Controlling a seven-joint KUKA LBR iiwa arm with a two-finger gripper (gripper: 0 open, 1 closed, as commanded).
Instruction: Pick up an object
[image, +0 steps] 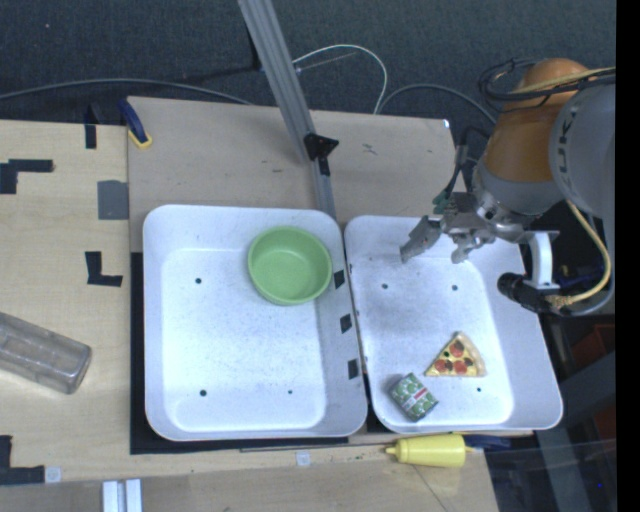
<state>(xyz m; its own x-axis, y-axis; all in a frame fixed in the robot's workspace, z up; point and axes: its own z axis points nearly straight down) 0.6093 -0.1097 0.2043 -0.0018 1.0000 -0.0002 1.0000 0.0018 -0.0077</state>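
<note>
Yellow bottle (430, 450) lower frame edge, on surface outside bins. Can (412, 395), pizza slice (458, 357) lower right bin (520, 400), within reach. Hand (437, 248) upper right, fingers spread, empty, hovering above bin.

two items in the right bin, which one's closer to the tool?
The pizza slice toy. It lies nearer the tool than the green can, which sits lower left of it, close to the right bin's front edge.

We see even, bright light with soft shadows, mild glare on the white bins (180, 415), and slightly soft, grainy focus throughout.
</note>
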